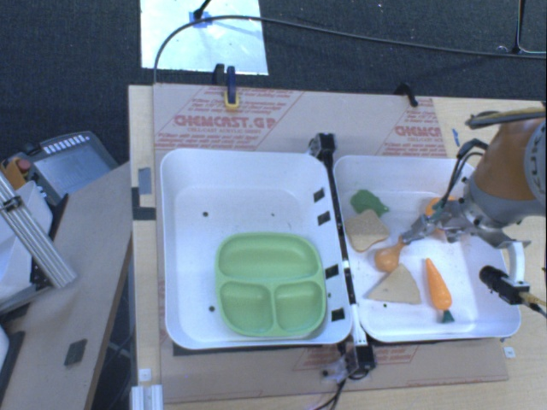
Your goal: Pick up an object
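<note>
A: What is the biggest thing on the desk?

B: The two white bins. The left bin has much free floor around the green divided plate, which lies near its front wall. The right bin is more crowded; its open floor is mostly at the front right corner.

A: And the arm?

B: It enters from the right and is cut off by the picture edge. The jaws hang low in the right bin, beside a small orange piece near the back wall.

A: Are the jaws spread or pinching?

B: I cannot tell, they are too small and blurred.

A: Which objects lie there?

B: A tan slice, a tan wedge, an orange carrot with green end, an orange pear shape, and a green piece. All rest on the bin floor, near together.
</note>
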Motion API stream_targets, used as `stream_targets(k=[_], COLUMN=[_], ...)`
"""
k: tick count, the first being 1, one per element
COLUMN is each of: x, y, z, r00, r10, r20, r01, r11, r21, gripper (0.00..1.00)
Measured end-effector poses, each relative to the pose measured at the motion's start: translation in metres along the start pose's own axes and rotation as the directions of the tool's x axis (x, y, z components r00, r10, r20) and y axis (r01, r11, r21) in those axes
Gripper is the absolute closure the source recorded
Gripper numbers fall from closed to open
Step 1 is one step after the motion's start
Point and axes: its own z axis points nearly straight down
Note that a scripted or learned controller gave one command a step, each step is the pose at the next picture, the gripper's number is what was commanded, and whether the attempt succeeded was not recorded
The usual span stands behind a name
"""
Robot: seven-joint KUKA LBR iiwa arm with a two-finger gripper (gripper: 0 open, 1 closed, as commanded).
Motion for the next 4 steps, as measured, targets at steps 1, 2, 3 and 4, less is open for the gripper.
stream_targets(k=[1, 2, 3, 4], x=[0.000, -0.005, -0.004, -0.005], y=[0.001, 0.002, 0.015, 0.017], z=[-0.010, -0.054, -0.110, -0.164], r00=[1.000, 1.000, 1.000, 1.000], r10=[-0.001, -0.002, -0.005, -0.005], r20=[0.002, -0.002, -0.001, -0.001], r01=[0.001, 0.002, 0.005, 0.005], r11=[1.000, 1.000, 1.000, 1.000], r21=[-0.003, 0.006, 0.002, 0.002], gripper=[1.00, 1.00, 1.00, 1.00])
